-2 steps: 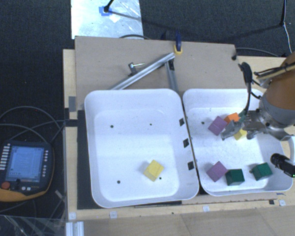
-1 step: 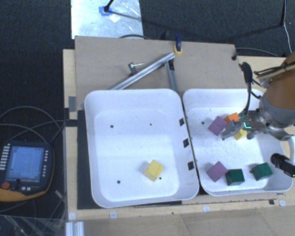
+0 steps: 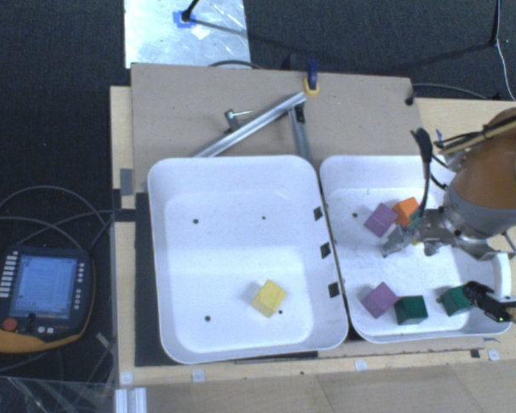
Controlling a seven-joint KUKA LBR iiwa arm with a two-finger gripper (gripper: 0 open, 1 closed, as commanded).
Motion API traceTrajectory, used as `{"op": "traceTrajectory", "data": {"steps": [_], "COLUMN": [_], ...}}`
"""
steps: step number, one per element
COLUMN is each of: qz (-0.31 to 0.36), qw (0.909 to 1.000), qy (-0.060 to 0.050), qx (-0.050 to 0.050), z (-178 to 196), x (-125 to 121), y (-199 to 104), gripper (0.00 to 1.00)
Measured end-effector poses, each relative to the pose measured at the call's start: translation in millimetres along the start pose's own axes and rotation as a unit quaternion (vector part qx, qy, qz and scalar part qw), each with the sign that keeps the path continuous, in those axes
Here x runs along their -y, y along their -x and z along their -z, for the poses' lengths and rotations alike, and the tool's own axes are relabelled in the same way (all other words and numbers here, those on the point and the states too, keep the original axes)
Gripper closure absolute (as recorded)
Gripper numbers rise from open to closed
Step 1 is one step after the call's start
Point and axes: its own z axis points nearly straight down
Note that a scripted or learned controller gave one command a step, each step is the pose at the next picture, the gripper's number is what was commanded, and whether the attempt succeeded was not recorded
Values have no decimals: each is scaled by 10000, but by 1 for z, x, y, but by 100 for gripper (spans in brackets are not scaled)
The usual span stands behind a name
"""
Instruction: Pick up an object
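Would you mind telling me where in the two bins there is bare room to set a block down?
The left bin is nearly all bare floor: only the yellow block sits near its front. The right bin is crowded: purple block, orange block and claw mid-bin, three more blocks along the front. Its back left corner is free.
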Motion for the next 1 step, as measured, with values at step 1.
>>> {"op": "traceTrajectory", "data": {"steps": [1], "qz": [4], "qw": [10000], "qy": [-3], "qx": [-4], "z": [-52], "x": [0], "y": [0], "gripper": [0]}}
